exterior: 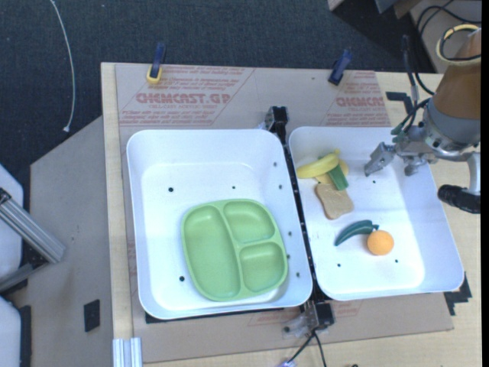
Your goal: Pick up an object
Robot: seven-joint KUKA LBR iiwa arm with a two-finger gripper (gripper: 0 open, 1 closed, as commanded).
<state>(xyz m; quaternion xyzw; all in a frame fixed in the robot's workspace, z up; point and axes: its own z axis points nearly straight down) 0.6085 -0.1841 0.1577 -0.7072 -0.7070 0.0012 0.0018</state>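
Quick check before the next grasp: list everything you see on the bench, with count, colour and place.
Shallow white plastic bins: two, side by side on the bench.
Green divided plastic tray: one, left bin.
Yellow toy banana: one, right bin, far end.
Tan toy bread slice: one, right bin, just below the banana.
Dark green toy pepper: one, right bin, touching the ball.
Orange ball: one, right bin.
Claw: one, grey, over the right bin's far right, open, holding nothing.

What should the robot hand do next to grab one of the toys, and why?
Probably slide left and lower toward the yellow banana. The gripper hovers over the right bin with nothing between its fingers, and the banana, lying against the green piece and tan slice, looks nearest.
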